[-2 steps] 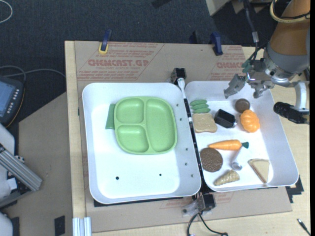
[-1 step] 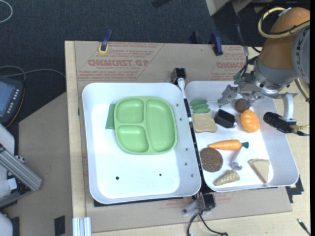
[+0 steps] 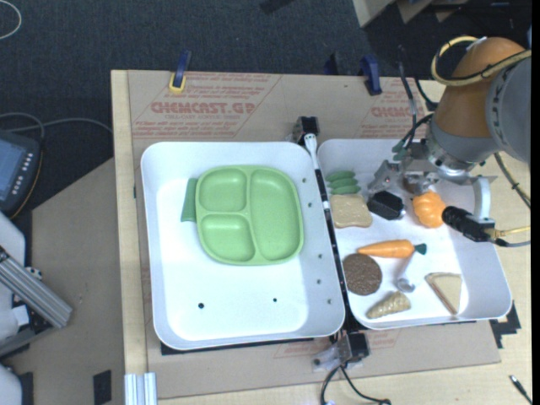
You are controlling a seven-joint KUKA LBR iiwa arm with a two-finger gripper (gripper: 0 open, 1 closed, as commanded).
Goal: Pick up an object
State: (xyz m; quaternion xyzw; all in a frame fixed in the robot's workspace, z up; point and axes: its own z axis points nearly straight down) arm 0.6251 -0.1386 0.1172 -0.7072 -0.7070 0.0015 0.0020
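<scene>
- Camera view shows two white bins on the tabletop [image 3: 253,99]; the left bin [image 3: 169,294] carries a green divided plate [image 3: 249,213], and the right bin [image 3: 489,285] carries small toy foods.
- The gripper [image 3: 395,191] hangs low over the upper part of the right bin, under the orange band of the arm [image 3: 472,91].
- Whether its fingers are apart or together I cannot tell, because the wrist and dark parts cover them; nothing is visibly held.
- Nearest to the gripper are a small orange fruit [image 3: 429,209], just to its right, and a slice of bread [image 3: 350,213] to its left, with green pods [image 3: 342,180] above that slice.
- Lower in the same bin lie a carrot [image 3: 386,248], a round brown cookie [image 3: 362,274], a pale cone-like piece [image 3: 388,305] and a wedge of bread [image 3: 445,289].
- I think the step is the approach to a grasp, and the task is not yet done.
- To do it well, the arm should choose one piece that lies apart from the others, like the orange fruit, and centre over it.
- It should come straight down and close only when the piece is between both sides.
- The fruit looks round, so it may roll away if touched off-centre.
</scene>
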